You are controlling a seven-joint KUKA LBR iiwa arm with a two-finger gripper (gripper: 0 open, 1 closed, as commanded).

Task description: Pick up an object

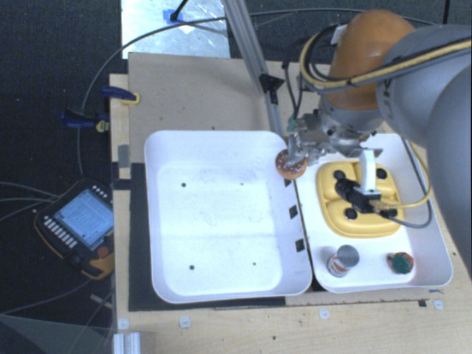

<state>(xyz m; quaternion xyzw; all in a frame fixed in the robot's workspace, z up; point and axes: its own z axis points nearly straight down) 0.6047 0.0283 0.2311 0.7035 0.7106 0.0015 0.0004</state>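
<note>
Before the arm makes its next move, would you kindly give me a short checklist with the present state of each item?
1. Gripper over a bin: not ok; it sits at the seam between the two bins.
2. Object between its fingers: cannot tell; a small brown round object sits right at its tip.
3. Objects in right bin: ok; yellow object, small can, small green object.
4. Yellow object reachable: cannot tell; a black and white part overlaps it.
5. Left bin rim: ok, unobstructed.

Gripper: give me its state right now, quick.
The gripper sits over the seam between the two bins, right above a small round brown object; open, closed or holding cannot be told.
</note>
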